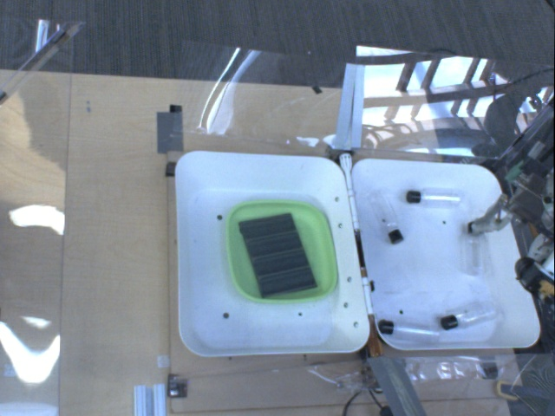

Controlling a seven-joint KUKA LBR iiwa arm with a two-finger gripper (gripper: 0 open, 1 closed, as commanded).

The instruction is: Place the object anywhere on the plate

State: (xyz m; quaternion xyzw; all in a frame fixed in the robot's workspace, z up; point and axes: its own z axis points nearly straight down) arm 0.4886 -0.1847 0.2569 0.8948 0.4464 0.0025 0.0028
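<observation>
The dark ribbed block point(277, 255) lies flat on the green plate point(324, 251) in the left bin point(195, 232), its long axis running far-left to near-right. The right bin point(520, 319) holds clear black-capped tubes point(431, 198); the pincer's state I cannot tell

We see the pincer point(482, 224) at the right bin's point(434, 173) far edge. Well left of it, in the left bin point(199, 232), a dark ribbed block point(277, 255) lies on the green plate point(238, 258). Nearer, clear tubes with black caps lie left of the pincer point(432, 198) and below it point(468, 319). The desk point(104, 232) is pale wood.
</observation>
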